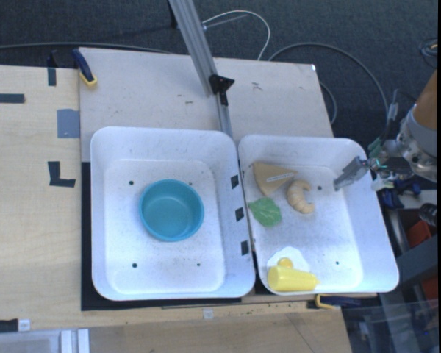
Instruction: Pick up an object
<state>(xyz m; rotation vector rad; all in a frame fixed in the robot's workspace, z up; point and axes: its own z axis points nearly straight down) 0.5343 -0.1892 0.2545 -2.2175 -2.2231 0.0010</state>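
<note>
Leftmost, a blue bowl (172, 209) sits alone mid-frame; rightward lie a green piece (265, 212), tan wedge (270, 176), croissant (301, 196) and yellow object (291, 276); the gripper (350, 172), finger state untellable, hovers right; best descend squarely over the croissant.

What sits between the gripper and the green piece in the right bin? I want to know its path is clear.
In the camera view, the tan croissant lies between the gripper and the green piece, on the right bin floor.
</note>
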